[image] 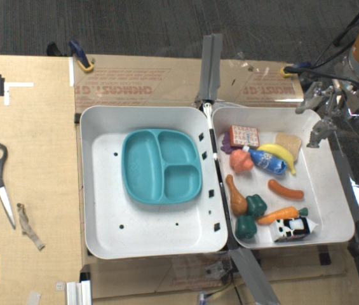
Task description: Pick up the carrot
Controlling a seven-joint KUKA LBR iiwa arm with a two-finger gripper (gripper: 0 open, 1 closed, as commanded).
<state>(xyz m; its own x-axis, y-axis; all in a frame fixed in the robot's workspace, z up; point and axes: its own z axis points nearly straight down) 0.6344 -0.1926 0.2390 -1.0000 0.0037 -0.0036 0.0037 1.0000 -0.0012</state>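
We see the bench carrying two white bins side by side. The left bin holds a teal divided plate near its middle. The right bin is crowded with toy food.

The arm comes in over the right bin's far right corner, and the gripper hangs above that corner's rim, well apart from the food. We cannot tell how its tool end stands; it is a blur of metal there, nothing visibly held.

Smaller items in the right bin: a yellow banana with a blue bottle touching it, a patterned box near the far edge, a red sausage, a green pepper.

The carrot lies near the near edge of the right bin, orange with a green tip, just beside a black-and-white toy.

We judge the step to be approach, grasp not yet begun. Next move calls for travelling toward the near edge, lining up across the carrot's narrow body, then descending without clipping the black-and-white toy.
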